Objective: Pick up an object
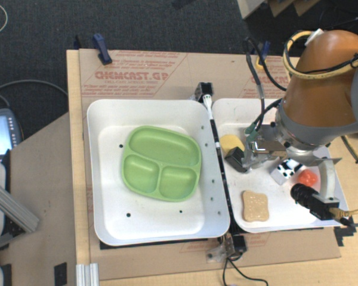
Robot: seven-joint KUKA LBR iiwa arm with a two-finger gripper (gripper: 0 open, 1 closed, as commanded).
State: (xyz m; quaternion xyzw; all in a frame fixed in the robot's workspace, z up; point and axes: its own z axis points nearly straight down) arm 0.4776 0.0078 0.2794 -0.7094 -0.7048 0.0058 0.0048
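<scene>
While the end effector (238, 158) hangs low in the right bin (286, 219), whether it grips anything cannot be made out. A yellow object (230, 142) sits just beside it. Nearby lie a tan cracker-like piece (255, 206) and a red object (308, 177). Across the divider, a green divided plate (161, 162) rests in the left bin (107, 207).

- The flat brown cardboard sheet (167, 70) lying under the two bins bears red printed lettering above the left bin, reading roughly "CHEMCAST. G P".
- Smaller red lines above and beneath that word are too small to read.
- More red print on the same sheet, beside the arm, is partly hidden and unreadable.
</scene>
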